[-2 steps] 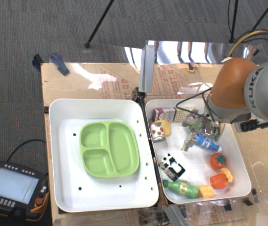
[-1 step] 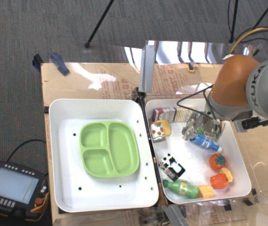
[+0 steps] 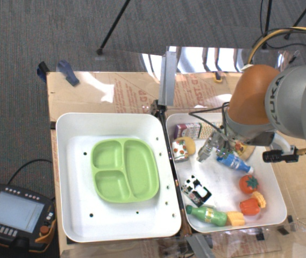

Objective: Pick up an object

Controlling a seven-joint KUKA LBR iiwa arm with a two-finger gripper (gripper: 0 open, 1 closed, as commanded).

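My gripper (image 3: 207, 150) hangs low over the upper middle of the right bin (image 3: 277, 196), under the grey arm with its orange band (image 3: 252, 93). Just left of it lies a small yellow and white toy with a red-patterned cup (image 3: 182, 148). A blue bottle (image 3: 235, 162) lies just right of the gripper. I see nothing held in it. Further down the bin are a red tomato (image 3: 248, 183), a red and orange toy (image 3: 251, 205), a green bottle (image 3: 207, 214) and a black and white object (image 3: 196, 191).
The left bin (image 3: 69, 144) holds a green divided plate (image 3: 125, 170). A small purple box (image 3: 187, 130) sits at the right bin's top left corner. A tablet-like pendant (image 3: 14, 215) lies on the floor at lower left.
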